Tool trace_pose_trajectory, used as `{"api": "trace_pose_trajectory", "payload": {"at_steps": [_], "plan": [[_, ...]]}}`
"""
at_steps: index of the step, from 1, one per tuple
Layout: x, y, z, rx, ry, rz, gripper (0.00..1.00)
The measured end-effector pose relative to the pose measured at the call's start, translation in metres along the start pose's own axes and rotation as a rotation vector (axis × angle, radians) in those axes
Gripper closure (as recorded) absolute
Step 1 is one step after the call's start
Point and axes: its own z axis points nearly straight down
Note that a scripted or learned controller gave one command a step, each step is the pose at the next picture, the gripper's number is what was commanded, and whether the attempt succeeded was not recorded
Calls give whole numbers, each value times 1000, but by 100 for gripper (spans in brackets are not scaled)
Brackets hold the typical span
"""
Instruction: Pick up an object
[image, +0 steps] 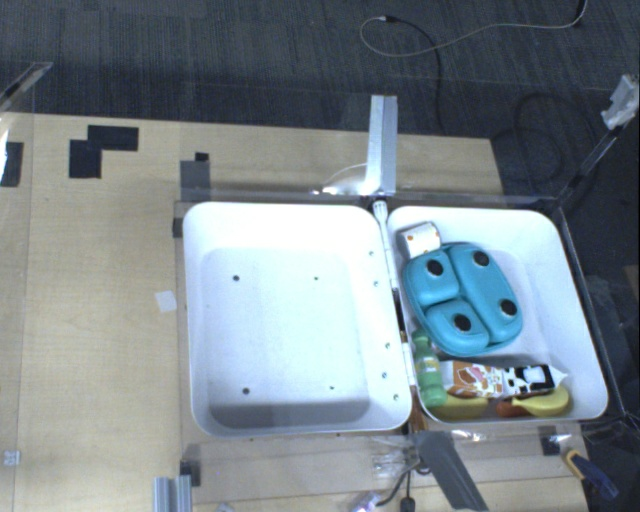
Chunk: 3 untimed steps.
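At the near edge of the right bin (565, 250), a printed packet (495, 380) lay lengthwise on a yellow item (548, 404), with a green item (428, 372) touching its left end against the bin's left wall. Just beyond these, a teal four-lobed moulded piece (462, 291), each lobe marked by a dark dot, rested flat and took up the middle of the bin towards its left side. At the far left corner, touching the teal piece, sat a small white and orange box (419, 239). The left bin (200, 300) stood alongside, rims touching. Farther off, a grey metal post (383, 140) rose behind the join of the bins. Whether the gripper was released or clenched could not be told.
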Motion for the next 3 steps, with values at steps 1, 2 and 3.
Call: {"api": "trace_pose_trajectory", "payload": {"at_steps": [1,2,3], "plan": [[1,2,-13,-6,-5,-7,100],[2,4,-26,-13,-11,-13,100],[-1,-2,15,10,7,91,100]]}}
